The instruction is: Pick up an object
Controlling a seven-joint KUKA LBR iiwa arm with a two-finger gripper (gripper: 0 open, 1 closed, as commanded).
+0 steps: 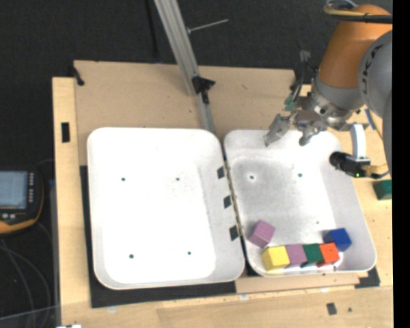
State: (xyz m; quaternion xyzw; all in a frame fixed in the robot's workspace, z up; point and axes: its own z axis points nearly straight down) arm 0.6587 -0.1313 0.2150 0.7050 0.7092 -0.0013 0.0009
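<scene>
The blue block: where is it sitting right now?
The blue block lies in the right bin, near its lower right corner, just above the orange block at the end of the row of blocks.

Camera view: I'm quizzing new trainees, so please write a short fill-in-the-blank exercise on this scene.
1. All the blocks lie in the ____ bin.
2. The block nearest the yellow block on its right is ____.
3. The gripper hangs over the bin's ____ edge, fingers apart.
4. The blue block touches the ____ block.

Answers: right; purple; far; orange

You've got blocks (297,253) bunched at the lower right: purple (262,233) tilted, then yellow, lilac, green, orange, blue in a row.
</scene>
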